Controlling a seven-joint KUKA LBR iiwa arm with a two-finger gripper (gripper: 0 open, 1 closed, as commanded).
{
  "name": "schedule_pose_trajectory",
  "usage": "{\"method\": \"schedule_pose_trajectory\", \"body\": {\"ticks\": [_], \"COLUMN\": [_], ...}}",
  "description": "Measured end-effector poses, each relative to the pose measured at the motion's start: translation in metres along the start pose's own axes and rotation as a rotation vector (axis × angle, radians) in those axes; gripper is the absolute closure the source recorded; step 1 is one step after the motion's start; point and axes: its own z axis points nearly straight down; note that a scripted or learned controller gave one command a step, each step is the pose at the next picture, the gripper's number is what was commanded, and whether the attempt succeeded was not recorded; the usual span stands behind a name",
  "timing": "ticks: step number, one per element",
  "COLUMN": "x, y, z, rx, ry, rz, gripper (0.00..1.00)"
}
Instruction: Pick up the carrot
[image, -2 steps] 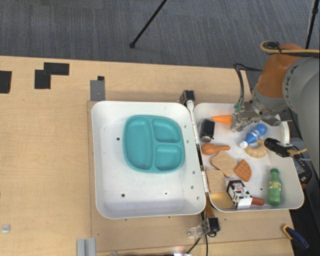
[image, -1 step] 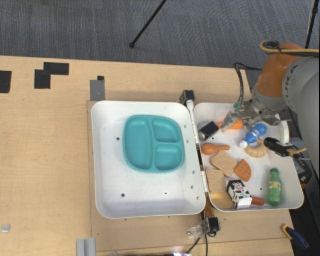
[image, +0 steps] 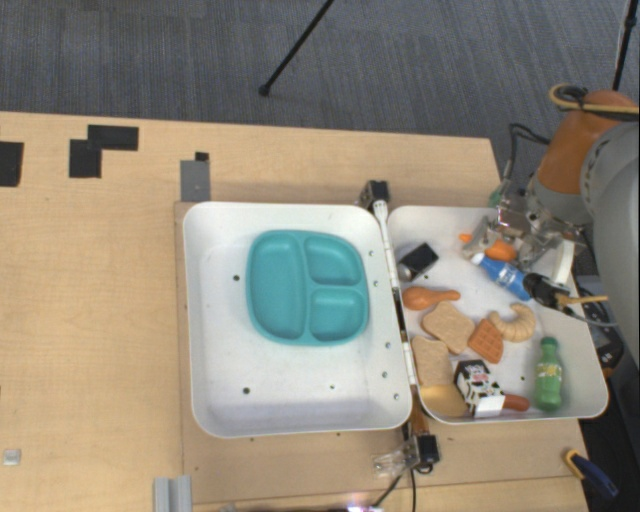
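Note:
The carrot (image: 431, 296), orange and tapered, lies near the left wall of the right bin (image: 590, 400), with its thick end to the left. My gripper (image: 508, 232) hangs low over the back right part of that bin, well to the right of the carrot and apart from it. Small orange pieces (image: 496, 252) show just below the gripper, partly hidden by it, and I cannot tell what they are. A blue bottle (image: 506, 273) lies right under the gripper.
The left bin (image: 215, 400) holds a teal divided plate (image: 305, 286). Around the carrot lie a black block (image: 417, 260), a bread slice (image: 447, 325), a waffle piece (image: 486, 340) and a croissant (image: 516, 322). A green bottle (image: 548, 372) and a small carton (image: 478, 386) sit at the front.

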Motion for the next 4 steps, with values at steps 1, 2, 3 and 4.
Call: {"method": "schedule_pose_trajectory", "body": {"ticks": [1, 2, 3, 4], "x": [0.002, 0.002, 0.004, 0.004], "y": [-0.002, -0.001, -0.001, -0.001], "z": [-0.008, -0.009, -0.019, -0.018], "rx": [0.009, 0.009, 0.008, 0.009], "ry": [-0.004, -0.005, -0.006, -0.006], "rz": [-0.013, -0.015, -0.021, -0.023], "gripper": [1.0, 0.0, 1.0, 0.0]}}
